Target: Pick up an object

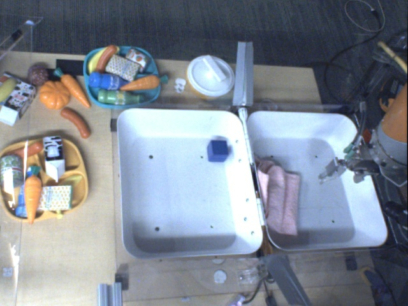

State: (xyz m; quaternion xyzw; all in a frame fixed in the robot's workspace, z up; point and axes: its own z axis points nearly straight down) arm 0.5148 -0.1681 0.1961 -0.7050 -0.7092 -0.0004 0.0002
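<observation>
A small blue cube (218, 150) lies in the left bin (159, 234), near its upper right. A pink folded cloth (280, 196) rests against the left wall of the right bin (363, 234). My gripper (343, 171) hangs over the right side of the right bin, to the right of the cloth and apart from it. Its fingers (327, 170) are spread open with nothing between them. The grey arm with its orange band (390, 110) comes in from the right edge.
Toy food fills a blue bowl (102, 97) and a yellow plate (80, 177) on the bench at left, with loose carrots and a small pumpkin (53, 95) beside them. A white lidded bowl (210, 75) stands behind the bins. A metal divider (242, 75) runs between them.
</observation>
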